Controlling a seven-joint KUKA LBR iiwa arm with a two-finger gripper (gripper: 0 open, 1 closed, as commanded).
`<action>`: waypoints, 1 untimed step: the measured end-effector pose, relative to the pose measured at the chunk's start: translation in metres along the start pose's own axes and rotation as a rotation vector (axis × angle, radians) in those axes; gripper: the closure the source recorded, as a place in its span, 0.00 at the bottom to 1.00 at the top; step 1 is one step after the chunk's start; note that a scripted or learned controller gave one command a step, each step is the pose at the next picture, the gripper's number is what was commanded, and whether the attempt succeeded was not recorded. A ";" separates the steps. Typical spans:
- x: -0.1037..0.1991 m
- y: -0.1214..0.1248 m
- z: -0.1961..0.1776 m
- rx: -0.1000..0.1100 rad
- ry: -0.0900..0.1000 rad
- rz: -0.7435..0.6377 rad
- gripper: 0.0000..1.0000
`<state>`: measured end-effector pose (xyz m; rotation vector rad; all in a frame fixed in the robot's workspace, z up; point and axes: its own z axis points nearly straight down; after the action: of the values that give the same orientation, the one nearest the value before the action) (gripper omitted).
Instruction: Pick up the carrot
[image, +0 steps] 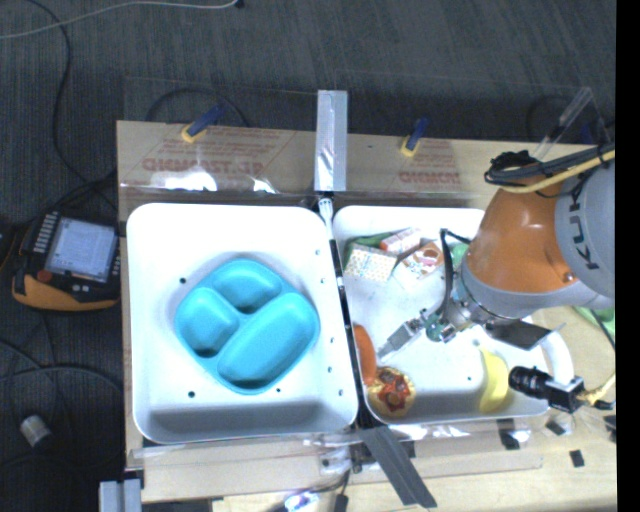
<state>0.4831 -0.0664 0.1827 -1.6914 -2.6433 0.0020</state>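
Here, carrot (364, 350) lengthwise along right bin's (450, 398) left wall, pincer (400, 337) beside it, open.

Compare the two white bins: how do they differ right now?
The left bin holds one blue divided tray; the right bin holds several small items, among them the carrot at its left wall. The arm's gripper hangs over the right bin, not the left bin. Both are shallow and white.
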 end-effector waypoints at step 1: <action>-0.001 -0.001 -0.008 0.003 0.002 0.003 1.00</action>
<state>0.4826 -0.0672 0.1907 -1.6928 -2.6383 0.0037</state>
